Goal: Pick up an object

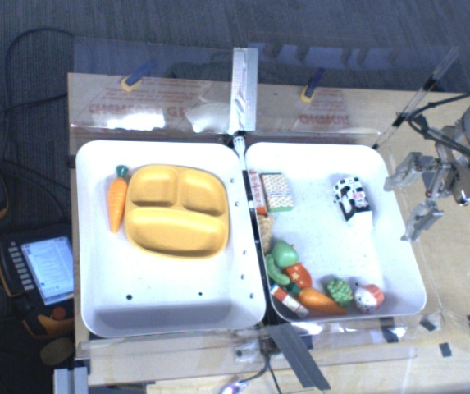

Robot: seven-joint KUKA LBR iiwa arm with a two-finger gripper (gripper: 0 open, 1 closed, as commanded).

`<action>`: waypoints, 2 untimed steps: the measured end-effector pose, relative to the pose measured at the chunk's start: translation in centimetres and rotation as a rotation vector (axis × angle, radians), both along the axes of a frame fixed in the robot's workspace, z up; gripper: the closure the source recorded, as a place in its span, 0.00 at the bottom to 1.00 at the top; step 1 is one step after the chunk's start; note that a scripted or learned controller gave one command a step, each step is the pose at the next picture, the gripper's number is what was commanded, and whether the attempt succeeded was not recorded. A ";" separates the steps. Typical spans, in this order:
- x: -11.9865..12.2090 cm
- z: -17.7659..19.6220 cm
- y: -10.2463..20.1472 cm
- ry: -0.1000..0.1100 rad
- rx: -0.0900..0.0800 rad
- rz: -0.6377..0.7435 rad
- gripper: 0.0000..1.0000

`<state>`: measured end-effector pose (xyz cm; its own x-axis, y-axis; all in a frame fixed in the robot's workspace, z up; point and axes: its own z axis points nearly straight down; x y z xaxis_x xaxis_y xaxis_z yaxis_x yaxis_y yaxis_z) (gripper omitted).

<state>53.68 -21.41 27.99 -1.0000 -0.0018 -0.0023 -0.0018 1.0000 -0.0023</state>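
My gripper (412,195) hangs at the right edge of the view, just past the right bin's (382,245) right wall. It is open, with nothing between its fingers. Closest to it in that bin is a black-and-white cow toy (351,197). A patterned box (276,191) lies at the bin's upper left. Along the front sit a green pepper (281,256), a red piece (299,277), an orange carrot-like piece (320,300), a small green piece (339,290) and a red-and-white ball (368,299).
The left bin (169,302) holds a yellow divided tray (177,210) and an orange carrot (117,201) by its left side. A metal divider post (244,89) stands behind the two bins. Tablets and cables lie on the floor at far left.
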 end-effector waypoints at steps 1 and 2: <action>2.0 -18.5 0.5 0.000 -0.001 -0.007 0.00; 3.1 -17.8 -0.9 0.000 -0.001 0.283 0.00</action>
